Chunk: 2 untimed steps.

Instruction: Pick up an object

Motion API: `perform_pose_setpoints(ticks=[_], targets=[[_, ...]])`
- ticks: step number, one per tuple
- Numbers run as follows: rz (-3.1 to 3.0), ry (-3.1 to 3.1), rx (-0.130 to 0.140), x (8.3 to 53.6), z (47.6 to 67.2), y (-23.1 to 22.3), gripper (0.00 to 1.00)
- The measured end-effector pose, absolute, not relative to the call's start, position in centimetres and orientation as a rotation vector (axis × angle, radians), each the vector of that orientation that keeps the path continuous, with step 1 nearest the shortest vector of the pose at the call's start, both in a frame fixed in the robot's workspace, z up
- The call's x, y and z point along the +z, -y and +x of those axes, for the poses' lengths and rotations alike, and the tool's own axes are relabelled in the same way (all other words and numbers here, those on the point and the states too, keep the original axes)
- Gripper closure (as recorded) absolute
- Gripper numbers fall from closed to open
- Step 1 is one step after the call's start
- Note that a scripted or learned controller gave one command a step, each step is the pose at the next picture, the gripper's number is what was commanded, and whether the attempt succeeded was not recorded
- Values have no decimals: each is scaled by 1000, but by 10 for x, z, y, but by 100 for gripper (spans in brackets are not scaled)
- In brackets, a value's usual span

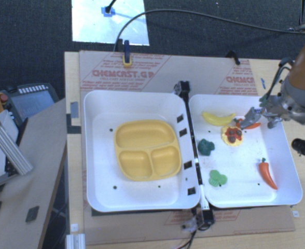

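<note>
The end effector (pixel 252 116) hangs over the right bin (pixel 292 191); its finger spread cannot be told. Just beside it lie a pizza toy (pixel 232 136) and banana (pixel 218 119).

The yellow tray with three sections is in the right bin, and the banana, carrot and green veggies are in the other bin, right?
Not quite. The camera view shows the yellow tray in the left bin, not the right one. The rest is right: the banana, the carrot and the green veggies are in the other bin, the right bin.
</note>
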<state>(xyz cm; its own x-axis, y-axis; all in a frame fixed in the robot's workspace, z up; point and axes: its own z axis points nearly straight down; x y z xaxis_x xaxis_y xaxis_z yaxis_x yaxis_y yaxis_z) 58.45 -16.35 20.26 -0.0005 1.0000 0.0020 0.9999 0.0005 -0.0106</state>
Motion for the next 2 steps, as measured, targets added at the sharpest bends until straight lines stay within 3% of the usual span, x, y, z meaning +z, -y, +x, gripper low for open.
perform_pose_setpoints(ticks=[1, 2], targets=[[-2219, 2226, -1, 209, 587, 163, 0], [-2220, 2223, 0, 149, 583, 164, 0]])
